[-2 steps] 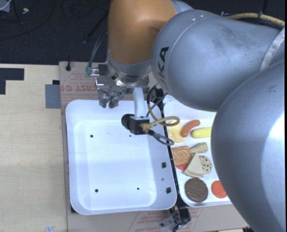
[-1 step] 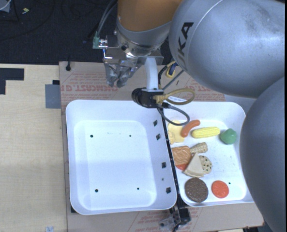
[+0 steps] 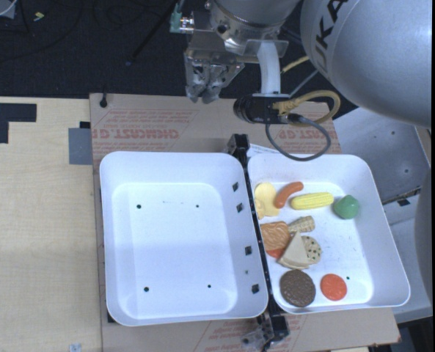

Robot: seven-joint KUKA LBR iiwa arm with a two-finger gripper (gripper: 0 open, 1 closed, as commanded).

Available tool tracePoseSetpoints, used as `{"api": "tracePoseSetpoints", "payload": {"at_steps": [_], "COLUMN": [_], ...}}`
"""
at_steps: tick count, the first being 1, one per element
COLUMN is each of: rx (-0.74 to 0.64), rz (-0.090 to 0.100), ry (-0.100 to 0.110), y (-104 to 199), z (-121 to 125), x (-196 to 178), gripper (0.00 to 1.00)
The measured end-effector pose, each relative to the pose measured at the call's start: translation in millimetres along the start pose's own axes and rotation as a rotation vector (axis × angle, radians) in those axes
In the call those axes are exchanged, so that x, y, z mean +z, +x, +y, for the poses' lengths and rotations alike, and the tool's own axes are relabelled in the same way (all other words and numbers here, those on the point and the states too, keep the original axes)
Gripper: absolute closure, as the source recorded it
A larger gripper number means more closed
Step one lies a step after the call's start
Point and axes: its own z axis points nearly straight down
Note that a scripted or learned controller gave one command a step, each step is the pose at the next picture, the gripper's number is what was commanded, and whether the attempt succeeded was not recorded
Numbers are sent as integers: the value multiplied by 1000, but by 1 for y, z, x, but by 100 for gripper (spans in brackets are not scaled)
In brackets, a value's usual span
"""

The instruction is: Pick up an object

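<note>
Left bin (image 3: pixel 122 196). Gripper (image 3: pixel 207 86) above its far rim, fingers apparently pressed together, holding nothing. Right bin (image 3: pixel 371 196): sausage (image 3: pixel 288 193) angled up-right, corn (image 3: pixel 312 201) lying left–right, green ball (image 3: pixel 345 207), cookie (image 3: pixel 298 287), orange disc (image 3: pixel 334 287); all well apart from the fingers.

Grey arm (image 3: pixel 371 42) entering from upper right, gripper (image 3: pixel 206 86) hanging above the cardboard-covered worktop (image 3: pixel 144 127) at top centre, left white bin (image 3: pixel 114 233) beside right white bin (image 3: pixel 382 218) holding toy food, corn cob (image 3: pixel 311 201), green ball (image 3: pixel 345 207), brown cookie (image 3: pixel 298 287), orange disc (image 3: pixel 334 287)
</note>
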Motion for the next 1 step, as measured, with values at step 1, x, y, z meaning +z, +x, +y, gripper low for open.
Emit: {"api": "tracePoseSetpoints", "payload": {"at_steps": [1], "rx": [1], "rz": [0], "ry": [-1], "y": [-41], "z": [-3], "x": [-85], "gripper": [100]}}
